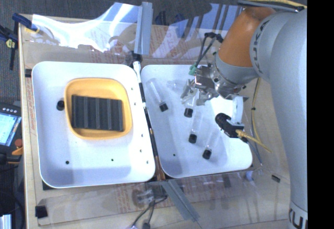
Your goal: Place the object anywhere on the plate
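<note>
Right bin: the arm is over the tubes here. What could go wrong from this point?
1. The clear tubes with black caps lie scattered close together around the claw; it may nudge or pinch two at once, or slip off one.
2. The yellow plate sits in the left bin, across the raised rims; a loosely held tube could drop on the way.
3. The plate carries a dark ribbed insert; a round tube might roll off.

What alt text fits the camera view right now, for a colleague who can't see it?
The arm's tool hangs over the right bin, among clear tubes with black caps. The left bin bears a yellow plate with a dark ribbed insert.
</note>
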`<state>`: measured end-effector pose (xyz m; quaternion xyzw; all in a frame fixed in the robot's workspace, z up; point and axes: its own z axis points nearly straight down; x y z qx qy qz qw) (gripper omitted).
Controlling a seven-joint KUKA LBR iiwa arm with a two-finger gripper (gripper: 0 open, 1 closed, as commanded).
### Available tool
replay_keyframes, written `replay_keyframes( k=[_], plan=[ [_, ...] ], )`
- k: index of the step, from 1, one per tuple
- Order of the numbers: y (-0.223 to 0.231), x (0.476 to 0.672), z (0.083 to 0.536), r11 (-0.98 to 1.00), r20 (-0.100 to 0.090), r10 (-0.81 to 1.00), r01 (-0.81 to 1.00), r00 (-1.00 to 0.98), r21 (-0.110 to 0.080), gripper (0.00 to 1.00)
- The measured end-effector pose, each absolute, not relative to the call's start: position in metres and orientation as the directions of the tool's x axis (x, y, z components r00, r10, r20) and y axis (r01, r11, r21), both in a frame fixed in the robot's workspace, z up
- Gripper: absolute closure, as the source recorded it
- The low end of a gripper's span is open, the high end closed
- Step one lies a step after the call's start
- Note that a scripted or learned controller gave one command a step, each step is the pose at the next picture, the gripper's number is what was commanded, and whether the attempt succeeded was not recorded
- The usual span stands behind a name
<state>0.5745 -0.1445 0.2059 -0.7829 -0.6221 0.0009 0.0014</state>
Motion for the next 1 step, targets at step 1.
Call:
replay_keyframes(
  k=[1],
  plan=[
    [-0.1444, 0.5745, 0.2059, -0.226, 0.0, 0.974, 0.974, 0.226, -0.003, 0.0]
  ],
)
